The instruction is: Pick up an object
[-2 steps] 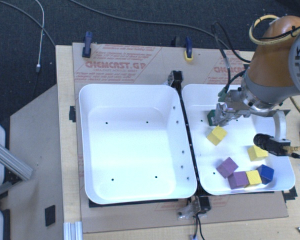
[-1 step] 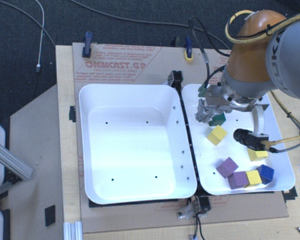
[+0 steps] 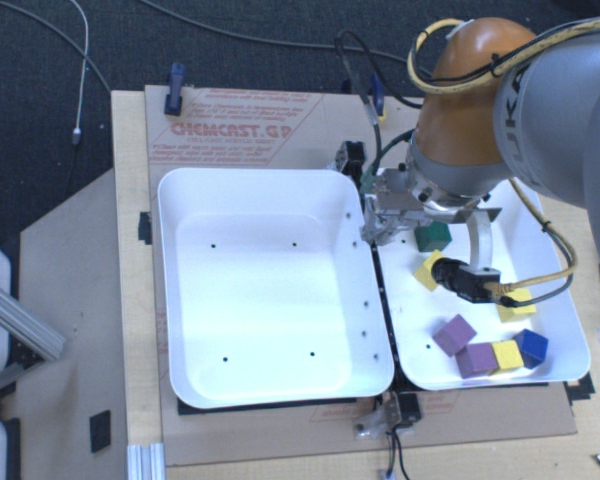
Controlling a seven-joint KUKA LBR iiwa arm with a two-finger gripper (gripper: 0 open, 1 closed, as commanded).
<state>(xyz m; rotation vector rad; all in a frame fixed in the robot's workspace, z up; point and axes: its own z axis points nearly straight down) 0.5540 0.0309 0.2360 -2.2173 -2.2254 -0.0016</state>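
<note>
The gripper (image 3: 435, 230) was positioned over the right bin (image 3: 570, 358), beside a green block (image 3: 435, 236). Its opening could not be determined, and no held object was seen. A miss was judged likely, since the blocks lay crowded near the bin wall.

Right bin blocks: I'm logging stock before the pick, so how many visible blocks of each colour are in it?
Purple blocks: 2
Yellow blocks: 3
Blue block: 1
Green block: 1
Total: 7 visible; the arm may hide others.
</note>
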